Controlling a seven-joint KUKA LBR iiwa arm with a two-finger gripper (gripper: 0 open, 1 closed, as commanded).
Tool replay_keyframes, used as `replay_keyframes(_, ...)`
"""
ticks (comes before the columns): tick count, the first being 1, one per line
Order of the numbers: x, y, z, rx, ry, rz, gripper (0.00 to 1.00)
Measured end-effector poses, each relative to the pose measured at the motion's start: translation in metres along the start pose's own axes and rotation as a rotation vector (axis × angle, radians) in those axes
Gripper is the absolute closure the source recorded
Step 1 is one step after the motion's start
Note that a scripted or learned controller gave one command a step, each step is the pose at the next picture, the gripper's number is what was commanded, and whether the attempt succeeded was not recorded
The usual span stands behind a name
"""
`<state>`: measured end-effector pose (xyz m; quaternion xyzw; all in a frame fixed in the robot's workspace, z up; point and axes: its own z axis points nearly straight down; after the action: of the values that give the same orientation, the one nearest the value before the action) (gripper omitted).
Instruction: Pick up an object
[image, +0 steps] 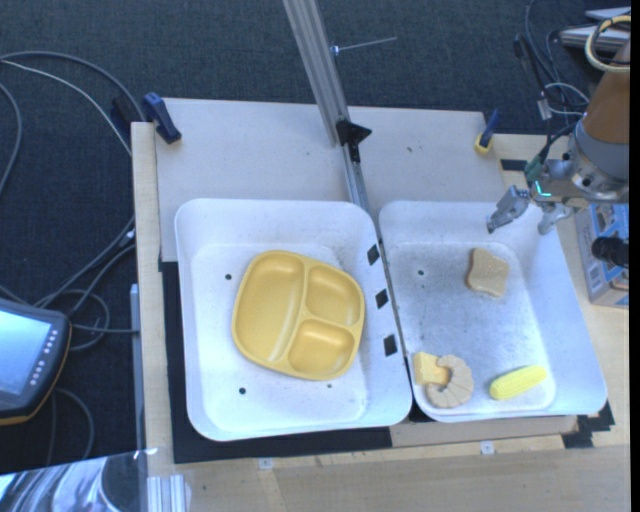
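A tablet-like screen (28, 358) with an orange rim sits at the far left, at about 9 o'clock from the bench, with dark cables looping above it. The left bin (200, 230) holds a yellow divided plate (297, 314) with three compartments, lying flat near the bin's middle. A metal rail (330, 95) runs down from 12 o'clock to the seam between the two bins, and small black tabs line that seam.

In the right bin (560, 300), a tan bread-like piece (488, 272) lies toward 1 o'clock of the bin's middle. At the bin's 7 o'clock corner, a yellow cheese-like wedge (430, 368) touches a round, ridged beige cookie-like piece (453, 382). Just to their right, at about 5 o'clock, lies a yellow corn cob (518, 380), apart from both.

The gripper (526, 212) hangs over the right bin's 1 o'clock corner, up and to the right of the bread-like piece and apart from it. Its two grey fingers (505, 210) stand spread, with nothing between them. The arm's wrist rises toward 2 o'clock, its orange band at the frame's edge.
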<state>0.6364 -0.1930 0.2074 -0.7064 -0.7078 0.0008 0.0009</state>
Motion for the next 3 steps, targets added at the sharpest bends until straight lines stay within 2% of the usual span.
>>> replay_keyframes(1, 0.002, 0.000, 0.063, 0.005, 0.002, 0.001, 0.00)
replay_keyframes(2, 0.002, 0.001, 0.113, -0.004, -0.001, 0.000, 0.00)
replay_keyframes(3, 0.003, 0.002, 0.100, -0.007, -0.002, -0.001, 1.00)
